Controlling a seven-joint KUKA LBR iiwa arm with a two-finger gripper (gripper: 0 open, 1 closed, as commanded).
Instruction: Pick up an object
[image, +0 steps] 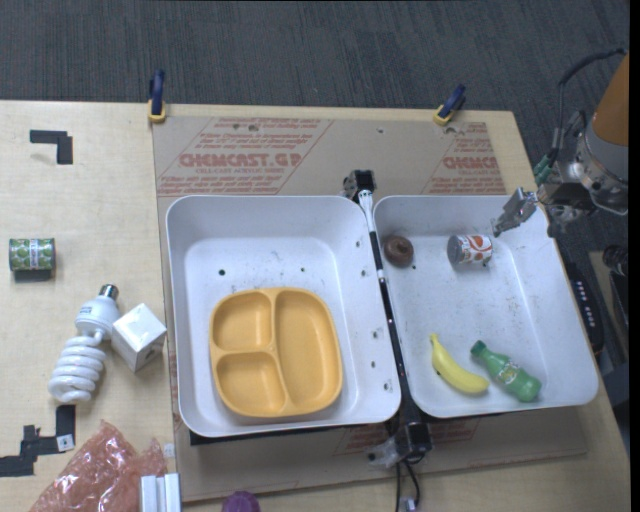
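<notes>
we find the gripper (514, 212) state unclear; nearby can (469, 249) looks light, rigid, slippery: grasp across its sides.

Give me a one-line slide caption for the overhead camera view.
Robot hand above right bin holding can, banana, green bottle.

The arm (600, 150) is showing grey metal under an orange band, black cables are looping around its wrist, and a pale silvery claw (512, 212) is gleaming at its tip.
</notes>
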